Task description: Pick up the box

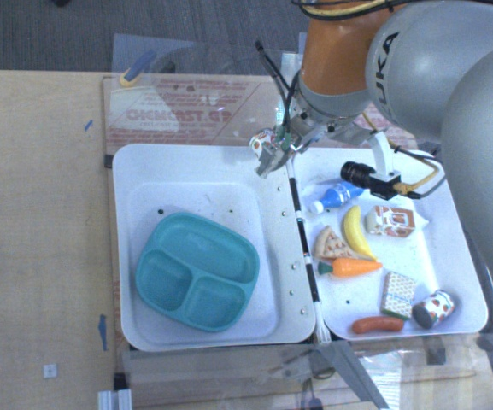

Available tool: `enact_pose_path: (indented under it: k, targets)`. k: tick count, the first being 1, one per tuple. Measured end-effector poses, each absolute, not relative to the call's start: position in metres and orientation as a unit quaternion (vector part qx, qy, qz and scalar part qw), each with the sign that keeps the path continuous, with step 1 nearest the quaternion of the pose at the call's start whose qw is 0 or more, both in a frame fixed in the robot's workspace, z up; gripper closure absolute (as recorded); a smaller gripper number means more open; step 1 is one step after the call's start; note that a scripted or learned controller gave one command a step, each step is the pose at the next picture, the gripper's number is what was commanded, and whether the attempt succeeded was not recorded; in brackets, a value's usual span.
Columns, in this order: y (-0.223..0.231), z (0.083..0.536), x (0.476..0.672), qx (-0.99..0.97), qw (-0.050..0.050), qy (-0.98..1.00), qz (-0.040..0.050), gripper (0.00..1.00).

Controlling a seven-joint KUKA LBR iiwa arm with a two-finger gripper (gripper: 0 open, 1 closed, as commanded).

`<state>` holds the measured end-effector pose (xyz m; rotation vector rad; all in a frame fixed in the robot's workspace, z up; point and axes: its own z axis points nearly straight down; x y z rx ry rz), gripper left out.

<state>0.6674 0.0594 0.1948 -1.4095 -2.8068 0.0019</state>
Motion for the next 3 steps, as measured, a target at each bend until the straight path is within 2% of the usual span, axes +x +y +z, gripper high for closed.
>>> enact_pose_path:
  k: [1,2,3]
  targets:
    - [0.082,0.202,0.668,-0.447,-0.002,-0.894,-0.0008,1.0]
    - [0.109,0.187,0.666,-0.424,0.0,-0.906,0.0004,1.0]
    - [0.094,0.204,0.653,-0.393,0.0,-0.919,0.0004,1.0]
